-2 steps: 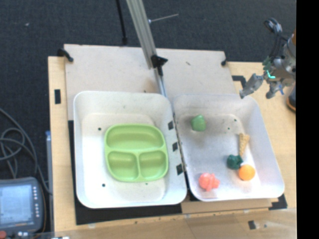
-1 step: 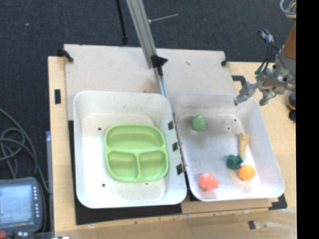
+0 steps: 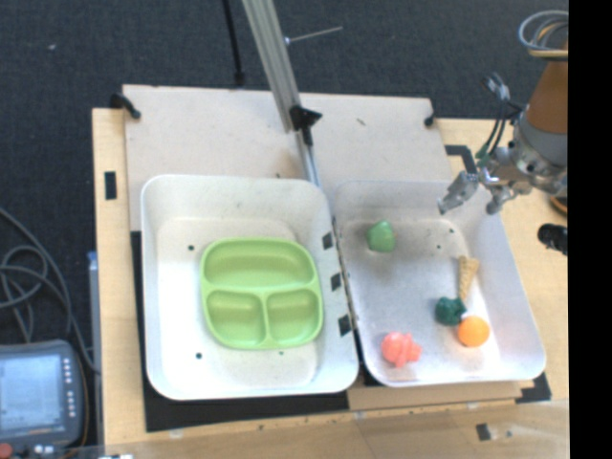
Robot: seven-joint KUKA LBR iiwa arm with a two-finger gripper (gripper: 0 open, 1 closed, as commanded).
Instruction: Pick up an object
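Currently my pincer (image 3: 475, 196) hangs open and empty over the right bin's (image 3: 521, 299) far rim; approach step. Next I should descend onto the green ball (image 3: 382, 236) just beside it.

The green divided tray (image 3: 260, 292) at lower left looks like smooth, glossy plastic. The white bins (image 3: 172, 208) appear matt plastic. The bench (image 3: 115, 285) looks like pale wood.
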